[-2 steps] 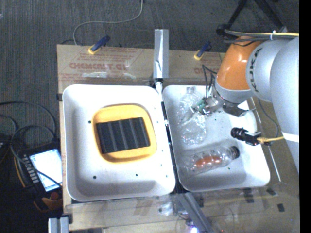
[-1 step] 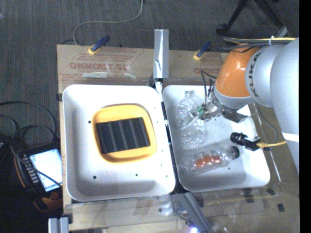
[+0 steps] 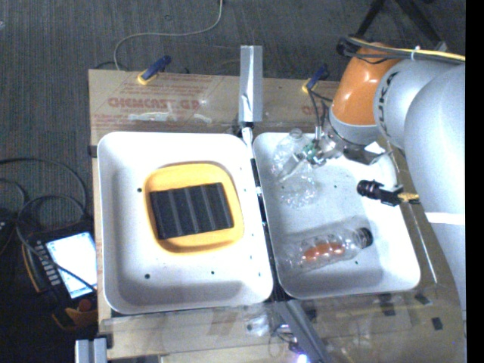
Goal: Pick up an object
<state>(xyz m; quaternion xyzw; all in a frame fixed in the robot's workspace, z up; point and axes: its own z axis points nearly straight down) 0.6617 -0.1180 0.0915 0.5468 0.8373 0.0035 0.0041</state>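
Desk (image 3: 181, 100): brown board, set on dark carpet (image 3: 60, 29). Left bin (image 3: 121, 271): yellow tray with black grille (image 3: 193, 207) is held centrally. Right bin (image 3: 393, 267): clear bottle (image 3: 327, 248) is placed near the front edge; crumpled clear plastic (image 3: 293, 174) at the rear. End effector (image 3: 318, 151): positioned over the rear, state cannot be told.

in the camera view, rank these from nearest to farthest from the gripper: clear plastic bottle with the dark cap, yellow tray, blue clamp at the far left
From the gripper:
1. Clear plastic bottle, lying in the right bin, near side.
2. Yellow tray, in the left bin.
3. Blue clamp, far left on the board behind the bins.
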